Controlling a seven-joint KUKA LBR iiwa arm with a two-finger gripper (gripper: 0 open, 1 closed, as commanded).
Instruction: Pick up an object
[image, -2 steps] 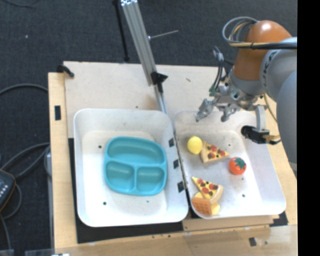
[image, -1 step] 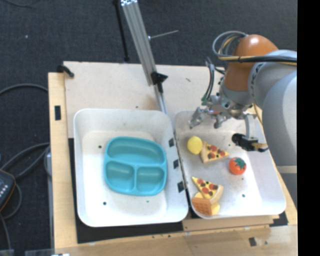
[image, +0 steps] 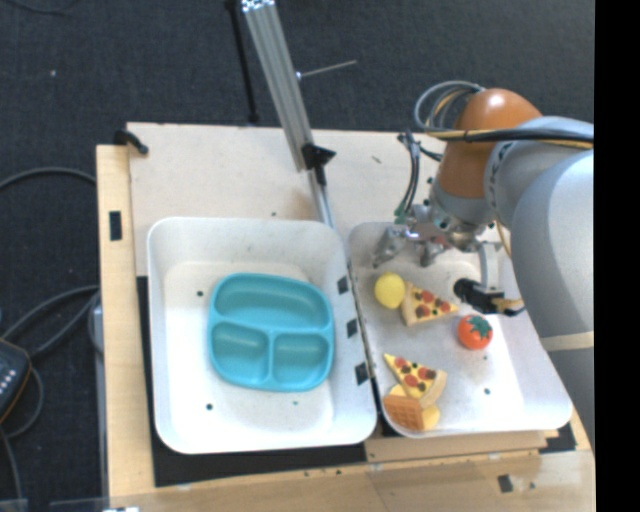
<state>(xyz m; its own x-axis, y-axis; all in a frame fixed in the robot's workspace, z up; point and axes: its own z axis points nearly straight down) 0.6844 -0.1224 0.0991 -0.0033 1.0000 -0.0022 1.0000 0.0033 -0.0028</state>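
Toy food (image: 430, 305), five pieces, lay in the right bin (image: 545, 400), all below the claw (image: 415, 245) toward the lower edge of the view.

The bench (image: 200, 160) was a flat, pale board carrying two shallow white bins with rounded corners. The left bin (image: 180, 240) sat left of the claw, and its inner rim touched the rim of the right bin. One smooth blue tray (image: 270, 330), with three compartments, lay flat in the left bin, well apart from the claw. One ribbed aluminium post (image: 285, 80) rose at a slant up and left of the claw.

The arm (image: 540, 200) covered the right bin's upper right corner. The claw hung over the bin's upper part, near the far rim. Whether it was spread or closed cannot be told. Nothing was seen pinched in it. Bare bin floor lay open at lower right of the claw.

Piece count:
- Two pizza slices, flat wedges: one (image: 430, 305) just below the claw, one (image: 415, 375) farther down.
- One orange wedge (image: 412, 412), touching the lower slice at the near rim.
- One red round fruit (image: 475, 332), down and right.
- One yellow ball (image: 390, 291), just below-left, beside the upper slice.
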